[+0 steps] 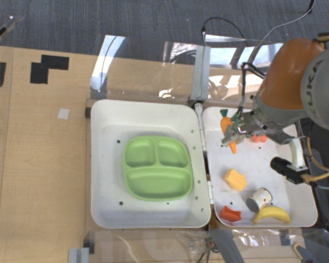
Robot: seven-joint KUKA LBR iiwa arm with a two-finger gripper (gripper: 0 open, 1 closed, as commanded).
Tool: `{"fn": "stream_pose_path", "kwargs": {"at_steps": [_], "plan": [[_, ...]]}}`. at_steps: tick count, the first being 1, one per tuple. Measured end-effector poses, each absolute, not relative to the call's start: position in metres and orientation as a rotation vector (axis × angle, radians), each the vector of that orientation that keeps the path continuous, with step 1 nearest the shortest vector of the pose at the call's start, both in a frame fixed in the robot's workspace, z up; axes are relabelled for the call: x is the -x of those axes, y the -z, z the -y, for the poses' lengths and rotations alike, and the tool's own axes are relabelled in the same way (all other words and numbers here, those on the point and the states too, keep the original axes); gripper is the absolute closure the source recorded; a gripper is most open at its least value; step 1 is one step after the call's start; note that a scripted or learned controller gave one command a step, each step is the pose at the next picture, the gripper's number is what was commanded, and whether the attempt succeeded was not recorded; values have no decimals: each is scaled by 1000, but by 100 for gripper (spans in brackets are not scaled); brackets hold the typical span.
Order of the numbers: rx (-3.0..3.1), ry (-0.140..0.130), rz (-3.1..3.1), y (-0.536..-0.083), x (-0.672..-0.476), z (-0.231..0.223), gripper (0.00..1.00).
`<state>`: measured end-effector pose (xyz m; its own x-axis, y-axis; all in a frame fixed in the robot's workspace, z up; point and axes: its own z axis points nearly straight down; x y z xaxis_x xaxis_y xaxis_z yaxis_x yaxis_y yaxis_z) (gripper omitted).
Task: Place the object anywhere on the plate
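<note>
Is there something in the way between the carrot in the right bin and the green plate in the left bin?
Only the bins' raised rims lie between the carrot and the green plate. The white floor of the left bin around the plate looks bare. The hand is right at the carrot.

The green plate [157, 167] and white bins [106, 153] look like smooth, slightly glossy plastic; the bench [32, 166] looks like matt wood.

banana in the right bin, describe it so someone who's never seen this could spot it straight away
Start at the right-hand white bin, the one without the green plate, and go to its near right corner. The banana lies there, just below a small white cup-like item lying on its side. It is the only long, curved yellow thing; the other yellow piece is a short chunky wedge nearer the bin's middle.
</note>
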<state>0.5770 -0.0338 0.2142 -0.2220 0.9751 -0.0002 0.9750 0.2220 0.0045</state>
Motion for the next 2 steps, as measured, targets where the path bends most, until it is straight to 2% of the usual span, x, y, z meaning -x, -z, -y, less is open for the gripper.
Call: {"fn": "stream_pose_path", "kwargs": {"at_steps": [1, 2], "plan": [[-1811, -4, -2564, -228, -552, -44, 100], [-1812, -4, -2563, -228, -552, -44, 0]]}}
